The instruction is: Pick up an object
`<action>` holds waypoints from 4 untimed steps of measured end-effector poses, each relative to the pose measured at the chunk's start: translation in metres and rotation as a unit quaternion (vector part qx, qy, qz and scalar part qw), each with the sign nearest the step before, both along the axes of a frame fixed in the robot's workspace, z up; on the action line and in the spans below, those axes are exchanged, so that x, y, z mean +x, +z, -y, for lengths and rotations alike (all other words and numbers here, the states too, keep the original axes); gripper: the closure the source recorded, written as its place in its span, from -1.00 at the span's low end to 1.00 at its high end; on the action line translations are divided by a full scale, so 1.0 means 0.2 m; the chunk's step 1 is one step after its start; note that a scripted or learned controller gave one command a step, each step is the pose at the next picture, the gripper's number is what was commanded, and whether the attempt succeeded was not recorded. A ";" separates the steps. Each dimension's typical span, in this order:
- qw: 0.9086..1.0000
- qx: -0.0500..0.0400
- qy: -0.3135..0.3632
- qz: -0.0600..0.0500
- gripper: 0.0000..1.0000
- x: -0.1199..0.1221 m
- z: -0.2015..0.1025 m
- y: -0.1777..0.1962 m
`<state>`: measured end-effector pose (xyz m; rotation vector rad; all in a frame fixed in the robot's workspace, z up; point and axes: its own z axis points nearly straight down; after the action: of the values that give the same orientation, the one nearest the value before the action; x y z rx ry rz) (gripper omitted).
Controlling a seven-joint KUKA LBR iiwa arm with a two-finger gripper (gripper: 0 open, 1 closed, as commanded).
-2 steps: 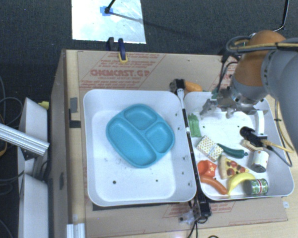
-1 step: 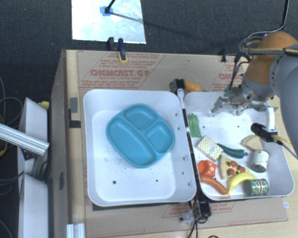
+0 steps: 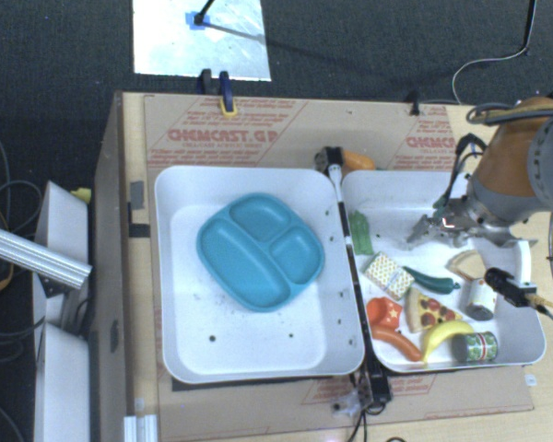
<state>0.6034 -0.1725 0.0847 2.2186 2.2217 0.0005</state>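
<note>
My gripper hangs low over the upper middle of the right bin, at the end of the grey and orange arm. Just below it lie a dark green pepper and a checkered cracker. A green pod lies by the bin's left wall. Along the front sit a red pepper, a pizza slice, a banana, a sausage and a can. Nothing shows in the gripper.
The left bin holds a blue divided plate. A bread slice and a white cylinder lie at the right bin's right side, under the arm. An orange item rests behind the bins.
</note>
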 end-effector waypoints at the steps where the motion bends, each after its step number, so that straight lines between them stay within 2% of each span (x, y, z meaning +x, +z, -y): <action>1: 1.000 0.001 0.000 0.000 -1.00 -0.55 0.10 0.05; 2: 1.000 0.006 0.003 -0.001 -1.00 -0.57 0.14 0.00; 3: 1.000 0.000 0.001 0.000 -1.00 -0.39 0.17 0.00; 4: 1.000 0.000 0.001 0.001 1.00 -0.39 0.17 0.05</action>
<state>0.5250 -0.2066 0.0951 2.2145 2.2240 0.0030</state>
